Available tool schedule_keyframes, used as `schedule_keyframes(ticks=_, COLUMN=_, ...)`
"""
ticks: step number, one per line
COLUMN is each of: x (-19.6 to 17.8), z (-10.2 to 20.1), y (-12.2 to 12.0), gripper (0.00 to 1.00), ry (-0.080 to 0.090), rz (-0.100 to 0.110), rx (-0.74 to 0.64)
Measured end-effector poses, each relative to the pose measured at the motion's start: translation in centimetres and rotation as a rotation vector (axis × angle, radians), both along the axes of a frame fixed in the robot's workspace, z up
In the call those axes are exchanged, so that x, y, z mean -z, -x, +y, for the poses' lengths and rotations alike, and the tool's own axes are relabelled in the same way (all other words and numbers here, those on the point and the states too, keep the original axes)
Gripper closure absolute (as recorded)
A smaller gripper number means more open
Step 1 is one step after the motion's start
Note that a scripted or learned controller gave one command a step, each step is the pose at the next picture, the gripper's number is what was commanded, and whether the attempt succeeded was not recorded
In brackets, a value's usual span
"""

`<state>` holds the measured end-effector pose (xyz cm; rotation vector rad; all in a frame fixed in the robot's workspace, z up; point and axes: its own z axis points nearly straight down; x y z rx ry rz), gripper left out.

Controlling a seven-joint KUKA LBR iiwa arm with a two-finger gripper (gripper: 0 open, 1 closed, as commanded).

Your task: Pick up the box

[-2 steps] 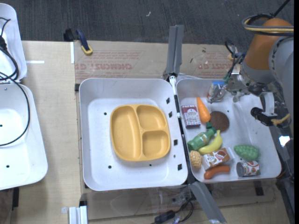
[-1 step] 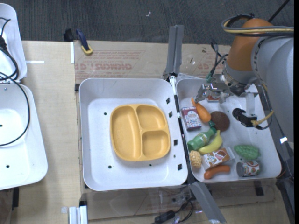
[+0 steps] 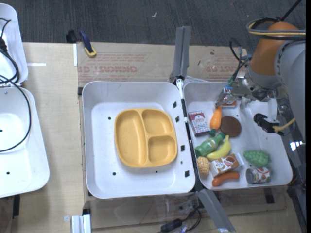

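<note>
A small red and white box [image 3: 198, 122] lies flat in the right bin [image 3: 282, 144], close to its left wall. A second small carton [image 3: 225, 164] with a red and white print lies near the bin's front, below a banana [image 3: 219, 150]. My gripper [image 3: 227, 98] hangs low over the back of the right bin, right of and behind the red and white box and just above the top end of a carrot [image 3: 216, 117]. It is apart from both boxes.
The right bin also holds a brown round patty [image 3: 231, 126], a green bottle [image 3: 212, 143], corn [image 3: 203, 165], a sausage [image 3: 226, 178], a green bumpy item [image 3: 256, 157] and a can [image 3: 257, 175]. A yellow divided plate [image 3: 145, 137] sits in the left bin [image 3: 97, 130].
</note>
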<state>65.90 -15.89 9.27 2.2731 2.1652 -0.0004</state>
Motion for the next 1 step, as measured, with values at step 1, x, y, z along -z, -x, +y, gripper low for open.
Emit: schedule_keyframes(ticks=1, x=-0.01, z=0.01, y=-0.01, gripper=0.00, ry=0.000, rz=0.000, rx=0.000)
